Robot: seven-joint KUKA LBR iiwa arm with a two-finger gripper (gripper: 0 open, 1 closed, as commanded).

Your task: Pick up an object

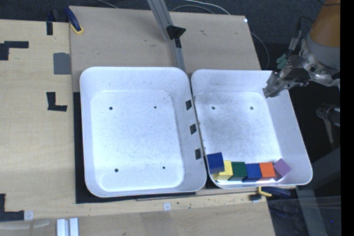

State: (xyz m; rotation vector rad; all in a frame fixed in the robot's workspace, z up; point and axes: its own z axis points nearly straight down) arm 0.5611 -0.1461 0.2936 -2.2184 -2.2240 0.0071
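A row of small blocks lies along the near wall of the right bin (pixel 287 119): a blue block (pixel 214 162) on a yellow one (pixel 224 173), then green (pixel 238 169), blue (pixel 253 171), orange (pixel 267 169) and purple (pixel 281 167). My gripper (pixel 272 89) hangs over the right bin's far right rim, well away from the blocks. Its dark fingers point down and left, close together, and nothing shows between them.
The left bin (pixel 88 119) sits beside the right one. A slanted metal pole (pixel 156 0) rises from the bench behind the bins. Small clamps with a blue handle sit at the far left (pixel 73 20) and near the front edge (pixel 271 192).
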